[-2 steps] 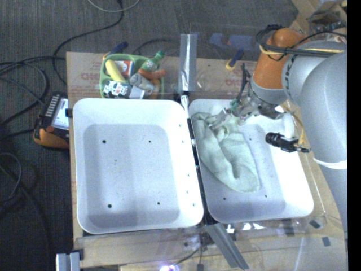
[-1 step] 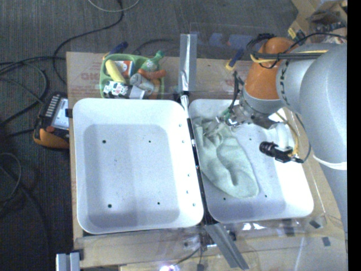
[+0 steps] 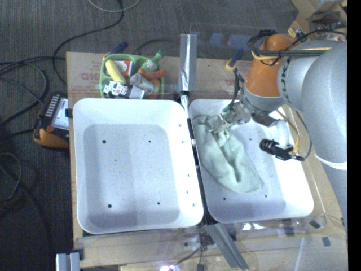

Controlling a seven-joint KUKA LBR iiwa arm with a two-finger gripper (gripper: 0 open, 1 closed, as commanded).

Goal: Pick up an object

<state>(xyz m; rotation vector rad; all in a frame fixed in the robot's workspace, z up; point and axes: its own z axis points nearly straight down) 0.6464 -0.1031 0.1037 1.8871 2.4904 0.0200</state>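
Pale green, a crumpled cloth (image 3: pixel 230 158) lies in the right bin (image 3: pixel 282 199), stretched from the bin's upper left corner toward its middle. The gripper (image 3: pixel 225 120) sits low over the cloth's upper end, where the fabric bunches up against it; whether it is spread or pinching cannot be told. The left bin (image 3: pixel 130 162) lies alongside. Behind it, a green basket (image 3: pixel 130 75) holds small items.

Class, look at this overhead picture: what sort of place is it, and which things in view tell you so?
Probably a robotics lab test bench: a grey robot arm reaches over two white bins, a pale green cloth lies in the right one, and loose cables trail across the carpet.
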